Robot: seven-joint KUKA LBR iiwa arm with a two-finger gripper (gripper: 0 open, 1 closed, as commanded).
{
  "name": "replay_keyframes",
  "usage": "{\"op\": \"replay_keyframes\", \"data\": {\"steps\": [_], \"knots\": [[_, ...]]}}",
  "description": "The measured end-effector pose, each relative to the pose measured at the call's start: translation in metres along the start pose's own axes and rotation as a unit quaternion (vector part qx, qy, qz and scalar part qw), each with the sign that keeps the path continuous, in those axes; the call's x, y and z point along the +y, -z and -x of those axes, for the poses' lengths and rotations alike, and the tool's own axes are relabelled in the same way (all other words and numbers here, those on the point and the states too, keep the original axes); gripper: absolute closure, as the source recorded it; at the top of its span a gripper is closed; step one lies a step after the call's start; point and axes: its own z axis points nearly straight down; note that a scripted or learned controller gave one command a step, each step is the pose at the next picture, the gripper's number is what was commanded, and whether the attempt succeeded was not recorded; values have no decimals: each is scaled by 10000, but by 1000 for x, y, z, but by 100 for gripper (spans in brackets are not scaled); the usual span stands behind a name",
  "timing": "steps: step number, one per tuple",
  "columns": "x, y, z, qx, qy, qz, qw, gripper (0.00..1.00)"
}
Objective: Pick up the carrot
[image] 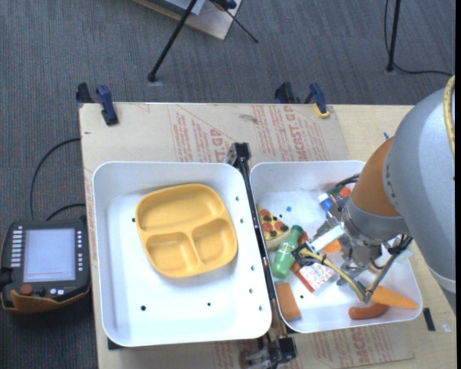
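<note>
The carrot [394, 299], orange and tapered, lies at the near right corner of the right bin [292, 177], its tip pointing right. My gripper [352, 270] hangs low over the middle of that bin, just up and left of the carrot and above a clutter of toys. The grey wrist with its orange band hides what lies right beneath it. I see nothing held.
A reddish sausage [364, 312] lies against the carrot's left end. A green bottle [283, 258], a red-and-white box [313, 277], a pizza slice [273, 227] and an orange piece [290, 304] crowd the bin's left half. A yellow divided plate [187, 229] sits in the left bin [107, 283].
</note>
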Motion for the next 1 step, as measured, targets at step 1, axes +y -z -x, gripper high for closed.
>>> {"op": "replay_keyframes", "data": {"steps": [1], "knots": [[1,8,2,-23,-1,-41,10000,100]]}}
